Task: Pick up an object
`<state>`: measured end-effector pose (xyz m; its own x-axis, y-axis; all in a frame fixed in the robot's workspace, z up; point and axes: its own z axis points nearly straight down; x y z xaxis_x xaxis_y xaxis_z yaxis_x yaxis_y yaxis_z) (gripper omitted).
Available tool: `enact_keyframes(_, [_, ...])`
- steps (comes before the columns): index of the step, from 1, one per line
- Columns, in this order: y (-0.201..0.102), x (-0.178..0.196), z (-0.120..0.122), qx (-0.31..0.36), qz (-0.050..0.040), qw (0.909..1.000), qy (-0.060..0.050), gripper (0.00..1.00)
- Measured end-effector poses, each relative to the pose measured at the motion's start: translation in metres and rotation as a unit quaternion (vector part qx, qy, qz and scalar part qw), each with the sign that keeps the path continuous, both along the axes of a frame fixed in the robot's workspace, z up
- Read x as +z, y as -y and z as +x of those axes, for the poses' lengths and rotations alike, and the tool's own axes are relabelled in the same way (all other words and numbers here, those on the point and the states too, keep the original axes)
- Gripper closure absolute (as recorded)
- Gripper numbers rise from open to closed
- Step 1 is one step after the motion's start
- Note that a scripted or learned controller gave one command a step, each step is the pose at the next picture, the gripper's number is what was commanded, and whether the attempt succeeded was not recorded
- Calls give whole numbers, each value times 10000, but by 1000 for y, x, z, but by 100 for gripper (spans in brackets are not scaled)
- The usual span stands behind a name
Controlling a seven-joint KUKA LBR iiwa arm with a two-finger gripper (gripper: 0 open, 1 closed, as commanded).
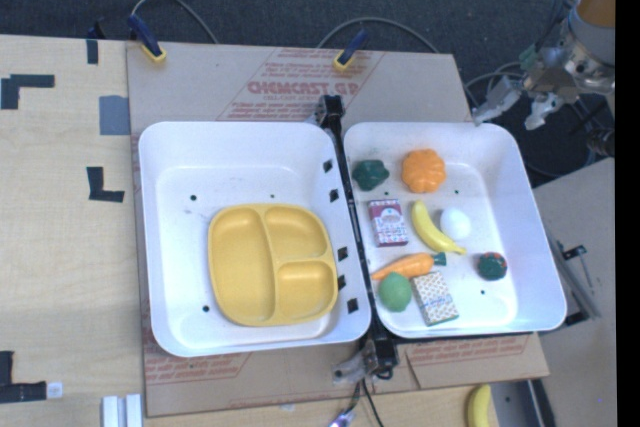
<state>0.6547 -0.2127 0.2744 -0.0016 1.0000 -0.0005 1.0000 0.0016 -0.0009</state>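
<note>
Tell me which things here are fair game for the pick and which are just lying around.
Part of the job:
end effector, above the right bin's far corner
right bin holding the orange, banana, carrot, white egg, card box

Lying about:
yellow divided tray in the left bin
second banana outside the bins

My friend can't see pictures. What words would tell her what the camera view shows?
Two white bins sit side by side: the left bin holds a yellow divided tray, and the right bin holds toy food, including an orange, a banana and a carrot. The robot's gripper hangs open above the right bin's far corner, holding nothing.
</note>
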Motion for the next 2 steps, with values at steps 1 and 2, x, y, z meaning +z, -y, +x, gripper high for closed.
enact_keyframes(1, [-69,-142,-30,2,11,10000,-18,0])
enact_keyframes(2, [-70,-188,15,7,-5,10000,24,0])
